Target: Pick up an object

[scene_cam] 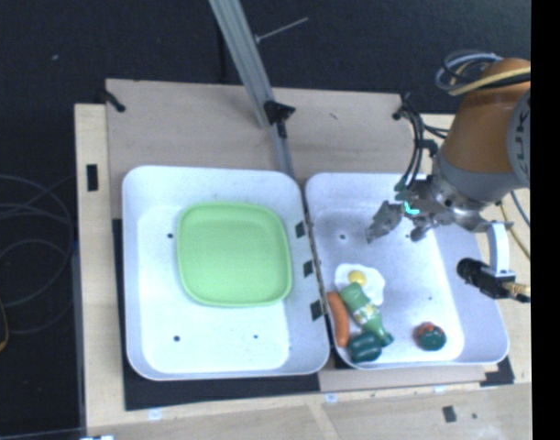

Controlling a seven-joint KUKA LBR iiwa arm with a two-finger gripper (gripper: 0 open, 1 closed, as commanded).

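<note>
My gripper (400, 226) hangs over the upper part of the right bin (403, 191), its two fingers spread apart with nothing between them. Below it, at the bin's front left, lie a fried egg toy (364, 280), a green bottle-shaped toy (364, 308), an orange carrot (338, 317) and a dark green piece (366, 346), all bunched together. A small red and green round object (430, 335) sits alone at the front right. The gripper is well above and behind all of them.
The left bin (151, 246) holds a light green square plate (234, 253). A grey pole (245, 53) slants from the top down to the gap between the bins. Black cable fittings (481, 278) sit at the right bin's right rim.
</note>
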